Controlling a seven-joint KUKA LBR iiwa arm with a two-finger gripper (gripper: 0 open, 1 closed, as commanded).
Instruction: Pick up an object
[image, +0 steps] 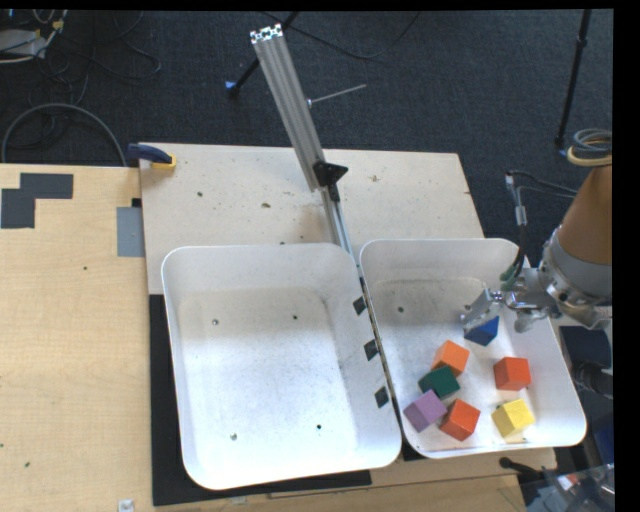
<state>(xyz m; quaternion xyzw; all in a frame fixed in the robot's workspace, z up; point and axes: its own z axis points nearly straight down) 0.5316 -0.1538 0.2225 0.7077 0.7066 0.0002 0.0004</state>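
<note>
I see the jaws (483, 316) in the right bin (440, 265), right at the blue block (483, 331). I cannot tell if they grip it. 6 blocks lie nearby.

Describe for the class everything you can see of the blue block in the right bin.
The blue block is a small, solid-coloured piece with flat faces, possibly painted wood. It sits in the upper part of the right bin, apart from the other coloured blocks lower down. Its top is partly covered by the tool, which is right above it and seems to touch it; whether it is gripped cannot be told.
</note>
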